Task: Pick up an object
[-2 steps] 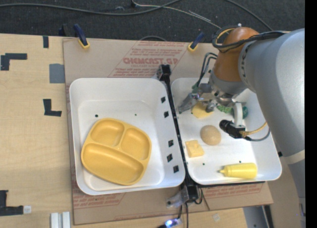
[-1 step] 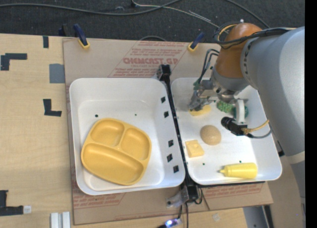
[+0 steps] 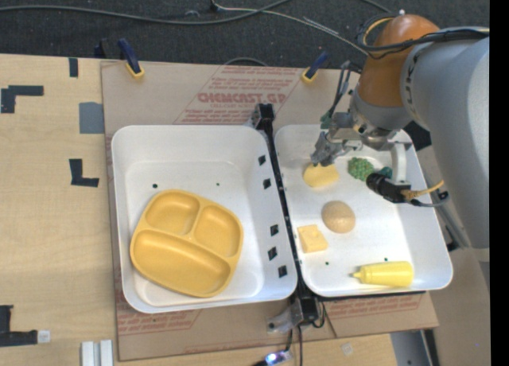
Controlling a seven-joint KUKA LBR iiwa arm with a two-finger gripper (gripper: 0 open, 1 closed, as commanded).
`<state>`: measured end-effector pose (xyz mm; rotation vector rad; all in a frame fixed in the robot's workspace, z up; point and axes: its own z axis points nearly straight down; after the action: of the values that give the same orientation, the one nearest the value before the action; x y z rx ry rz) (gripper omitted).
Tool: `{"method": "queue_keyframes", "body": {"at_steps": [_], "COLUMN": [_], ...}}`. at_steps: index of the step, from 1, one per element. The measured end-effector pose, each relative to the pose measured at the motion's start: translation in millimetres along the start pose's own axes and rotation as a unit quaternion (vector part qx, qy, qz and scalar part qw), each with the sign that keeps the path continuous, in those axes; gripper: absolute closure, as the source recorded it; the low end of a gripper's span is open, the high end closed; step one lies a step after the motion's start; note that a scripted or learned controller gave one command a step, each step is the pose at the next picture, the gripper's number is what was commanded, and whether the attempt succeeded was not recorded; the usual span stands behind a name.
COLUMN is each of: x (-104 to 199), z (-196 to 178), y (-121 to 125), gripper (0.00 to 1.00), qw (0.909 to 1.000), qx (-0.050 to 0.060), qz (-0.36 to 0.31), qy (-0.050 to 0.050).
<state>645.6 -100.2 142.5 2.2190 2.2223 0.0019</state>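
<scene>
The tool [image 3: 328, 152], its grip state impossible to tell, hovers just above the pale yellow piece [image 3: 320, 176], which lies toward the frame's bottom.

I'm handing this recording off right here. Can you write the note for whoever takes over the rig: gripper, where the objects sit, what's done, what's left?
Gripper: low in the right bin, at the top edge of the pale yellow piece; a grasp is not visible.
Right bin also holds: green piece, tan round piece, yellow square block, yellow bottle.
Left bin: yellow divided plate.
Done: arm reached over the pale yellow piece.
Left: close on an object and lift it; everything is lying in the bins.
</scene>
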Motion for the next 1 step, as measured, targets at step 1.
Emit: {"method": "queue_keyframes", "body": {"at_steps": [1], "x": [10.1], "z": [-48.0], "y": [2.9], "gripper": [1.00], "qw": [1.0000], "qx": [-0.001], "qz": [0.000], "qy": [0.000]}}
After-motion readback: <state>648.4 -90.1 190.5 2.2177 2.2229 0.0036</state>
